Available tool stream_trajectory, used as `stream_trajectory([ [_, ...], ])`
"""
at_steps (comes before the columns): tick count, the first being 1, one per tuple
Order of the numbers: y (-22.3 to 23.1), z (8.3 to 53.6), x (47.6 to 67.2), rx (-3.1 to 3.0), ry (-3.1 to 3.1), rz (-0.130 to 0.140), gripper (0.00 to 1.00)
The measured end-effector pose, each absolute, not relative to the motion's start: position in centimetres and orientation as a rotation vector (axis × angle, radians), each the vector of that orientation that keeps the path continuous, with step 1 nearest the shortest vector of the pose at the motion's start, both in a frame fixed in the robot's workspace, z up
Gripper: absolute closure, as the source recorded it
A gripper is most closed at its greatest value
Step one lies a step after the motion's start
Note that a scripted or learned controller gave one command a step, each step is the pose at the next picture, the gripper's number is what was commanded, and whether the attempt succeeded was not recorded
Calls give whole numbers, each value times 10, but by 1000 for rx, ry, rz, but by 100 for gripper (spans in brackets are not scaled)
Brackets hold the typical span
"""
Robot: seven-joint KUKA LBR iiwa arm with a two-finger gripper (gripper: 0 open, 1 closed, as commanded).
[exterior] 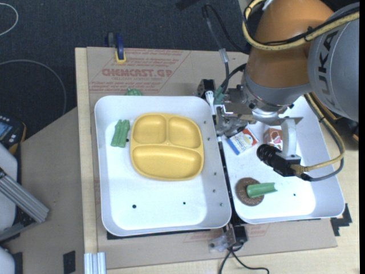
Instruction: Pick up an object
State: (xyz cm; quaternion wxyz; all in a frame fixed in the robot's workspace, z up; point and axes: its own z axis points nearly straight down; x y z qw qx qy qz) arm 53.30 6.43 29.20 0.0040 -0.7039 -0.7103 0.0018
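Right bin [319, 207]: green cylinder [262, 189] lying on brown disc [246, 190] near front edge; blue-white packet [240, 141] and red-white item [274, 136] toward back, partly under arm. Gripper [236, 114] low over back left corner of right bin, just beside packet; finger state cannot tell, hidden under wrist. Left bin [114, 204]: yellow divided plate [167, 146] in middle, green block [120, 133] just left of plate, apart from it.
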Motion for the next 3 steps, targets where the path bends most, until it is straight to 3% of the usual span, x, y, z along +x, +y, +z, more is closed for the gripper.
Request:
stream_trajectory([
  [1, 116, 324, 477, -2209, -2228, -1, 100],
  [2, 75, 315, 479, -2225, -2215, 5, 100],
  [3, 105, 392, 480, -2220, -2229, -14, 100],
])
